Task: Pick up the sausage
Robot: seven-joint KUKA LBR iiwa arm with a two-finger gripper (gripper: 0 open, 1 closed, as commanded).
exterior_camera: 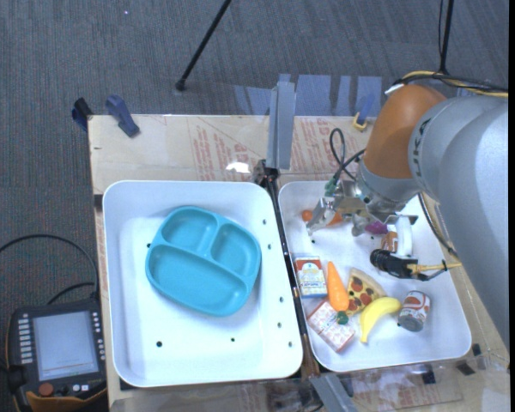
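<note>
The sausage [314,217] is a small orange-brown piece lying at the far left of the right bin [451,337], close to its back wall. My gripper [341,220] hangs low over that same back part of the bin, just to the right of the sausage. Its fingers stand apart, and the left fingertip [325,214] is right beside the sausage. Nothing sits between the fingers. The arm's grey body and orange band cover the bin's back right corner.
In the right bin lie a small carton [310,275], a carrot [336,287], a pizza slice [364,288], a banana [376,315], a can [415,309], a red-and-white box [330,327] and a purple piece [377,227]. The left bin [129,350] holds a blue divided plate [203,260].
</note>
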